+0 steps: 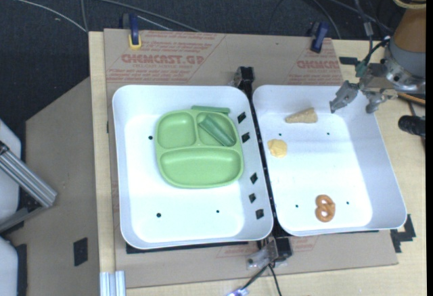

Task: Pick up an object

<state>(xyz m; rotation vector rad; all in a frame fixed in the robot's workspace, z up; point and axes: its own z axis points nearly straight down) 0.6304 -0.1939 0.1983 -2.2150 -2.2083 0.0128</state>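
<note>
The gripper is hanging over the far right corner of the right bin, its two fingers spread apart and pinching nothing. Three small food pieces are lying in this bin: a pale wedge just left of the gripper, a yellow lump nearer and further left, close to the bin's left wall, and a brown pretzel well apart from both, toward the near edge. The left bin is holding one green tray with three compartments; one green piece is lying slantwise in the tray's far right compartment. Two clamps are gripping the bench's far edge.
</note>
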